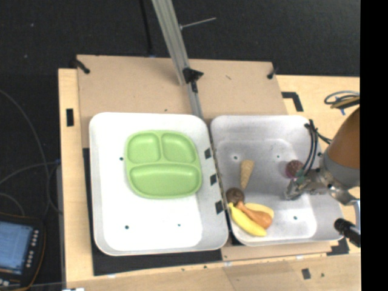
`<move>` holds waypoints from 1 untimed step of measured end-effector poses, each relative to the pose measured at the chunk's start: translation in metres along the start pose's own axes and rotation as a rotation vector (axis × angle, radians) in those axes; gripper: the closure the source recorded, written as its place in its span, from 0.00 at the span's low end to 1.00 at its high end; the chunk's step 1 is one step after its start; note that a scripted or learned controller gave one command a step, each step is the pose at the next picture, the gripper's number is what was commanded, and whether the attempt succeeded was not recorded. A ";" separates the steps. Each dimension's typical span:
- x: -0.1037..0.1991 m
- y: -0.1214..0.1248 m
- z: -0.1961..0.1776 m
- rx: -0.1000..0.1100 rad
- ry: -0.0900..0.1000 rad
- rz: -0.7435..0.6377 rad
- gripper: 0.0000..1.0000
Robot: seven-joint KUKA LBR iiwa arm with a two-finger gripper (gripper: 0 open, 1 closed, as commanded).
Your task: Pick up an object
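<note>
My pincer point(295, 190) hovered right of the cone point(246, 173); grip unreadable, I feared closing on bare bin point(267, 132)

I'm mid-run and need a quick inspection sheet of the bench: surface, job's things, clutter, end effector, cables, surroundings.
Surface: tan bench bearing two shallow white bins, left bin and right bin, side by side.
Job's things: in the right bin, an ice cream cone near the middle; a banana, an orange piece and a brown round item bunched at the near left corner; a dark reddish item beside the end effector.
Clutter: green divided plate in the left bin.
End effector: end effector low over the right bin's right side; grip state unclear.
Cables: dark cables along the arm; loose wires at the bench's right.
Surroundings: metal pole above the bins; handheld screen at lower left.
</note>
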State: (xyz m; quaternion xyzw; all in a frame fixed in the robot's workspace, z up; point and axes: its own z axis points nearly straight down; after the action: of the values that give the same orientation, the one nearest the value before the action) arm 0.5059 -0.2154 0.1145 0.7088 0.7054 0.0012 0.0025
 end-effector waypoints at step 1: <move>-0.001 0.004 -0.065 -0.004 -0.002 -0.008 1.00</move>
State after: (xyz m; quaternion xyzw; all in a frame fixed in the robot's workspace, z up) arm 0.5098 -0.2159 0.1791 0.7059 0.7083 0.0017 0.0046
